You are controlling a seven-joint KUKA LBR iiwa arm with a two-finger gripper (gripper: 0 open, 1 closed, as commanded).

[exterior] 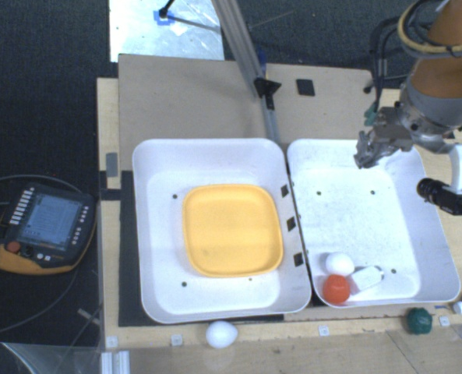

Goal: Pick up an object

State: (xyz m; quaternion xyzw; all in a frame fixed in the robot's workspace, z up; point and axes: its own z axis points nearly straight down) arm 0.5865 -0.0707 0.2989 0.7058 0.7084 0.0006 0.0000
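Nearest the camera, just outside the bins on the bench, lie a white egg-shaped object (221,334) and, toward the right corner, a small dark green ball (418,320). Inside the right bin (417,232), in its near left corner, three small things cluster, touching one another: a red ball (336,288), a white ball (339,264) just behind it, and a small white piece (366,277) at their right. These look light, hard and smooth, so they would likely roll or slip under a poor squeeze. The red ball seems best taken across its widest part from straight above. It sits close against the bin wall and its neighbours, which leaves little room for a finger on the near and left sides.

The rest of the right bin's floor is bare, giving open room to descend and travel. In the left bin (156,209) a yellow plate (233,229) lies flat, shallow and stiff, awkward except at its rim.

Farthest back, the gripper (368,155) hangs over the right bin's far edge, well apart from the cluster; whether it is open or closed cannot be told, and nothing is seen in it
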